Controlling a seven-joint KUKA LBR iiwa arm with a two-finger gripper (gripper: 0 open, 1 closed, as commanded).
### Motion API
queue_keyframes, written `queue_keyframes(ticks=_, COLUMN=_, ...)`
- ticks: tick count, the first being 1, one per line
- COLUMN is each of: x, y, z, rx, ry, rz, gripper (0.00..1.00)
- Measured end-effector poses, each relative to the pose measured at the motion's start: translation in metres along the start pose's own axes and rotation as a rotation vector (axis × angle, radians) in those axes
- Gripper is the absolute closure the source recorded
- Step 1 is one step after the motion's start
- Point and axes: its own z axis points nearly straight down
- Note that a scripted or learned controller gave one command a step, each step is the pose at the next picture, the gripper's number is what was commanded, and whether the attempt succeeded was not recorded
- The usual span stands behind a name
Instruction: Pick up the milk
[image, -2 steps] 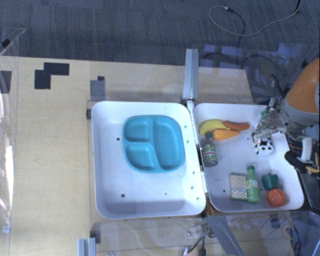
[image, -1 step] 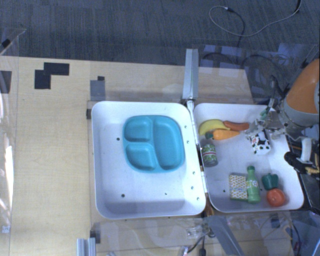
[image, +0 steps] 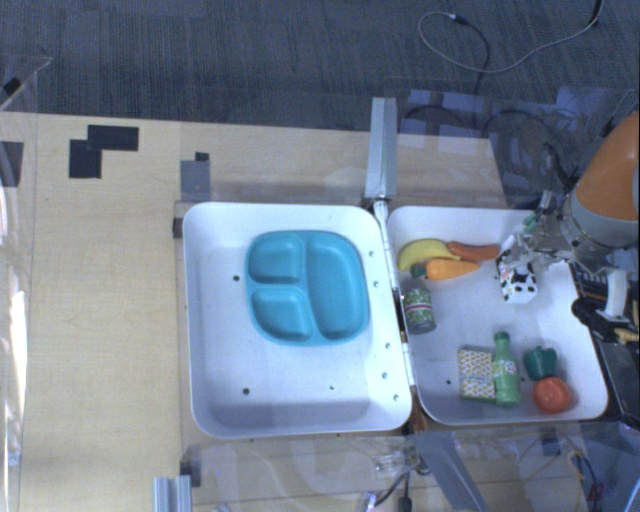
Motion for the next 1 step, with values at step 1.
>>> queue_keyframes(ticks=1, x=0.0448, y=-0.0479, z=-0.0816, rx=0.060, ry=0.018, rz=0.047, gripper=1.00)
